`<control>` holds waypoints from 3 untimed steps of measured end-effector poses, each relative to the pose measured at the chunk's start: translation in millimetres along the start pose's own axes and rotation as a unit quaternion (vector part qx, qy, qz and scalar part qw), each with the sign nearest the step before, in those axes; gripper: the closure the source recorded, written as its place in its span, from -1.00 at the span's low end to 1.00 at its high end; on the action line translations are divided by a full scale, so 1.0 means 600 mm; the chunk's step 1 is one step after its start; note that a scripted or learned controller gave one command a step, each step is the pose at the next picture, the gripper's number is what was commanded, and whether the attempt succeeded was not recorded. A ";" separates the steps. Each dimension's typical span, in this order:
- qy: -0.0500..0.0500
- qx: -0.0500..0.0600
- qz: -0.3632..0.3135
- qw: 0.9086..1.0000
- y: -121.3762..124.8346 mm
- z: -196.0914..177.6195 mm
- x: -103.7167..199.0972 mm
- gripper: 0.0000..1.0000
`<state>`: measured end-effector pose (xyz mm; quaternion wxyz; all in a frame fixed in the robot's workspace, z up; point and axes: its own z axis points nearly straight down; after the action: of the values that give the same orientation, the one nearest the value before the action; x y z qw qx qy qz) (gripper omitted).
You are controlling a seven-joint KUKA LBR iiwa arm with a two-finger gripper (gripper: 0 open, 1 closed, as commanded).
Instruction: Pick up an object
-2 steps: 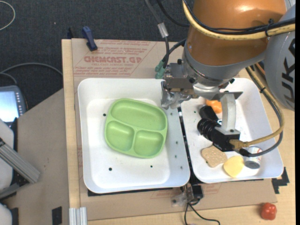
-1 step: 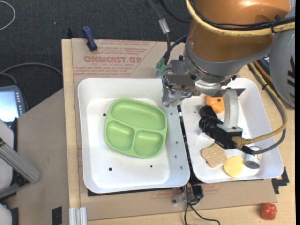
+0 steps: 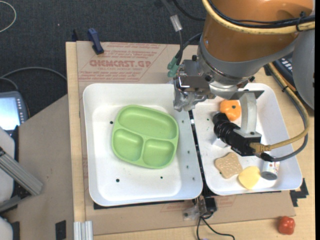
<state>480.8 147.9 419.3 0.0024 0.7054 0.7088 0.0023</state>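
My gripper [image 3: 183, 103] hangs over the ridge between the two bins, near their far end. In the right bin [image 3: 285, 134] an orange rounded object [image 3: 230, 109] lies just right of the gripper. A tan, toast-like square [image 3: 228, 165], a pale yellow piece [image 3: 249, 177] and a small grey can [image 3: 269, 170] lie near that bin's front edge. In the middle of the left bin [image 3: 95, 134] sits a green divided plate [image 3: 145, 136]. Nothing shows under the gripper, and the arm's large body covers the right bin's far edge.
A small red object [image 3: 285, 225] lies on the bench outside the bins, at the front right. A blue clamp [image 3: 95, 40] sits on the board's far left edge. Cables run behind the bins and at the front centre.
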 end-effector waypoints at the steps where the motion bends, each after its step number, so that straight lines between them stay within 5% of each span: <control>1: 0.000 -0.001 0.000 1.000 0.001 -0.017 0.001 1.00; 2: 0.000 -0.002 -0.001 1.000 0.002 -0.034 0.002 1.00; 3: -0.002 0.011 0.003 1.000 -0.008 0.186 -0.001 1.00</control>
<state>477.0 147.1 307.5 -0.0038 0.7078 0.7064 -0.0072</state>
